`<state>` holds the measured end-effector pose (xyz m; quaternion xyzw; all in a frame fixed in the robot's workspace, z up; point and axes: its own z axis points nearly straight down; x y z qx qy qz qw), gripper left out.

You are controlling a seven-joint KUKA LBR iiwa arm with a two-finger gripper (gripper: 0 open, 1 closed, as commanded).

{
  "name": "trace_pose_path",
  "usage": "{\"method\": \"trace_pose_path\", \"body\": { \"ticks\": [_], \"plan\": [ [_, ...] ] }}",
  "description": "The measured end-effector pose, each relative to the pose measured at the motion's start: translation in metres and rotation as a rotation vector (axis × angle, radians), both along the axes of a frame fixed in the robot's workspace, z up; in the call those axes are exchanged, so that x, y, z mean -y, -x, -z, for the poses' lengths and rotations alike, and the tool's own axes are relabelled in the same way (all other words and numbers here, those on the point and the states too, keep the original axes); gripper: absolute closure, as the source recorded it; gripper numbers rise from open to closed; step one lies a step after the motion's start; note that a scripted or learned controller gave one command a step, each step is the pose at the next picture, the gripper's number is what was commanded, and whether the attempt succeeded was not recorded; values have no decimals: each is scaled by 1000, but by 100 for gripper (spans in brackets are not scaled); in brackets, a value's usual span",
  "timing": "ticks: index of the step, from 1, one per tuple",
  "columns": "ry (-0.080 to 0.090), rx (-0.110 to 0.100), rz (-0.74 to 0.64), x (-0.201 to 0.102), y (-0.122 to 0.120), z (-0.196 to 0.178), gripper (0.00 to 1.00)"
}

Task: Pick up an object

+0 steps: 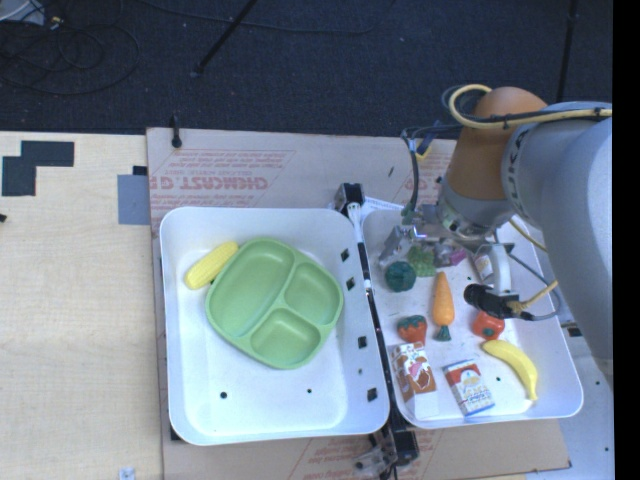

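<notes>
Pincer (412,250) amid green toy (400,276), carrot (442,301); grip unclear.

Looking down on the right bin (560,393), you see the arm's grey body (565,198) run off the right edge, covering that bin's far right corner. The pincer (420,253) sits low among cables, its tips lost in clutter, so you cannot tell their spacing. A greenish item (422,262) beneath it is partly covered and too unclear to name. Print on two small packets (440,376) is too small to read. The desk (60,368) runs off the left and bottom edges.
</notes>
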<state>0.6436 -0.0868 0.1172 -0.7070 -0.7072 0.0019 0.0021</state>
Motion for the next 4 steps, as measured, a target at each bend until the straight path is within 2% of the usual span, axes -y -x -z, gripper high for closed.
{"method": "trace_pose_path", "body": {
  "ticks": [1, 2, 3, 4],
  "plan": [
    [1, 2, 0, 59, -1, -94, 0],
    [-2, -3, 0, 97, 55, -27, 0],
    [-1, 1, 1, 55, 91, 31, 0],
    [-1, 5, 2, 13, 119, 30, 0]
  ]
}}
